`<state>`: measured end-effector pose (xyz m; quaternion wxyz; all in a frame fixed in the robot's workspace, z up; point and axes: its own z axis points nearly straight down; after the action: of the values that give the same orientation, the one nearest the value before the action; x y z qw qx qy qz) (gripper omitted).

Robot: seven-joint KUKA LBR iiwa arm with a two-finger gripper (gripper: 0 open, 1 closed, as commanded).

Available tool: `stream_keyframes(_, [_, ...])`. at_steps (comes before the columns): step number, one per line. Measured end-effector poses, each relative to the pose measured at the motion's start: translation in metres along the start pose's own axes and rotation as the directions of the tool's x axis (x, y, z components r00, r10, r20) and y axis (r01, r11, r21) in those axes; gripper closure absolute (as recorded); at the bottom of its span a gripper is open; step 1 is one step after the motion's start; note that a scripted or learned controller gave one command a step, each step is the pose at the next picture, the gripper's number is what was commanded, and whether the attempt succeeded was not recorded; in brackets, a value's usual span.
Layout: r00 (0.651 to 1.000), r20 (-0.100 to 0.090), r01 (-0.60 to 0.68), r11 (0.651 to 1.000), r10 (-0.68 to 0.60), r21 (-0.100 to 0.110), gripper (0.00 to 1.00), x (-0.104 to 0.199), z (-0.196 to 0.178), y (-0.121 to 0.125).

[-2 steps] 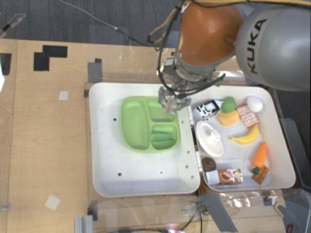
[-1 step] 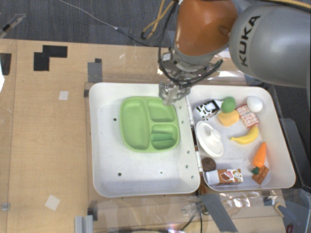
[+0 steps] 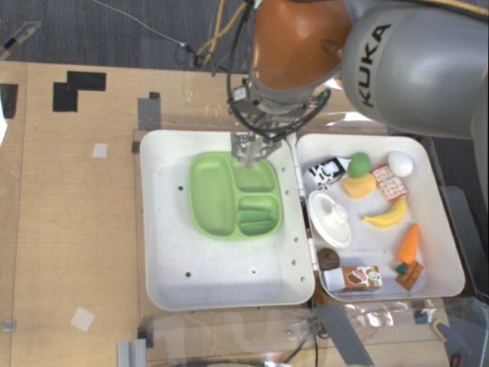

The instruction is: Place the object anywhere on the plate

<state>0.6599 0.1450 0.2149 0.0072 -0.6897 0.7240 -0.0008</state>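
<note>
The hand (image 3: 249,153) hovers over the green plate's (image 3: 218,201) far compartment; its grip state cannot be determined. The banana (image 3: 384,215) looks light, smooth; grasp mid-curve.

The scene is viewed by a single fixed camera set above the bench (image 3: 69,228) and tilted downward at a slant. Both white bins are taken in whole: the left bin (image 3: 176,281) is seen near the middle of the frame and the right bin (image 3: 439,228) toward the right edge. The bench's far edge is met near the top of the frame, with dark floor (image 3: 114,14) seen beyond it, while its near edge is cut off at the bottom. The arm (image 3: 397,60) is seen large at the upper right, being nearer the lens than the bins. The view is moderately close.
</note>
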Motion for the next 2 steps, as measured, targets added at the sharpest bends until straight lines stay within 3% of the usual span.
stream_keyframes(1, [0.908,-0.001,0.418,0.908,-0.418,0.001,1.0,0.029,-0.043,-0.012])
stream_keyframes(2, [0.923,0.003,0.386,0.922,-0.386,-0.008,1.0,-0.03,-0.012,-0.007])
